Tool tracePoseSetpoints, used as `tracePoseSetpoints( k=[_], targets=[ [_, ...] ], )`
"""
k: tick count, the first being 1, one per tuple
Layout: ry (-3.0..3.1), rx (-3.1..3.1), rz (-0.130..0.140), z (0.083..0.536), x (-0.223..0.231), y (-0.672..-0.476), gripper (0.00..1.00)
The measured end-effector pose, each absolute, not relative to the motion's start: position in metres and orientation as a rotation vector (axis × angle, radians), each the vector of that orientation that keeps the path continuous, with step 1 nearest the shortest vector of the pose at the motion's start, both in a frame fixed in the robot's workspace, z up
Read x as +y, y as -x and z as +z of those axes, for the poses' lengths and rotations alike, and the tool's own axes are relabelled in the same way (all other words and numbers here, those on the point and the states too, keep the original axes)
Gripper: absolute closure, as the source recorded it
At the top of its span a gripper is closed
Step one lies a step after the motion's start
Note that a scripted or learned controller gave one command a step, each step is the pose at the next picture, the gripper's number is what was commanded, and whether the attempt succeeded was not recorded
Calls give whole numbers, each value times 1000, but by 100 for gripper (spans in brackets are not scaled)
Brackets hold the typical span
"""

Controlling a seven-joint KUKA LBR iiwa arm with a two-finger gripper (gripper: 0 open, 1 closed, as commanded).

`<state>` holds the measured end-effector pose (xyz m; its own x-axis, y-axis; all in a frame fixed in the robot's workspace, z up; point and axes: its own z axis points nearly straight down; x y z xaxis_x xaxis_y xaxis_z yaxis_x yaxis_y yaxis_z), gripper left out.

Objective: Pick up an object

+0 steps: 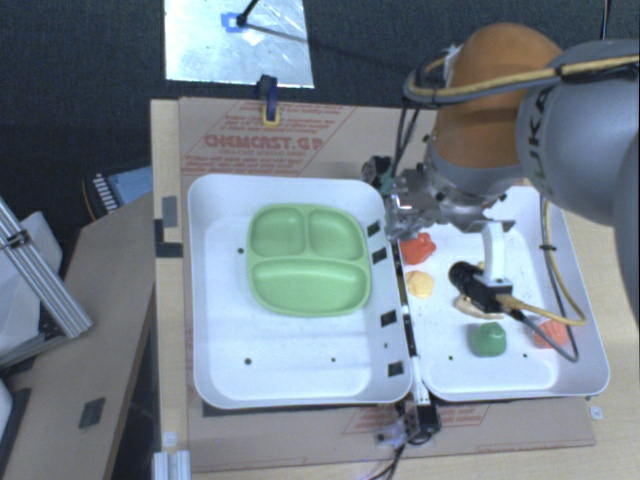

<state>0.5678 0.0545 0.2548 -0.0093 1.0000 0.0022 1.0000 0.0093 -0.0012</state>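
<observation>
My gripper (402,218) hangs over the far left part of the right bin (580,368), close to the wall shared with the left bin. Just beneath and to its right lies a red-orange object (419,249). A small yellow object (420,285) rests a little nearer the front. Toward the front of the same bin sit a green object (488,340) and, to its right, an orange object (549,332) partly behind a yellow cable. Nothing shows as held.
The left bin (215,368) holds a green divided plate (306,260). The grey arm with its orange band (495,88) covers the far part of the right bin. A cardboard sheet (270,133) lies under both bins.
</observation>
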Motion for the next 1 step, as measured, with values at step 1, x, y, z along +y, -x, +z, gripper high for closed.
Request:
tracePoseSetpoints(
  k=[1],
  targets=[
    [2208,-2231,-2,251,109,-550,100]
  ],
)
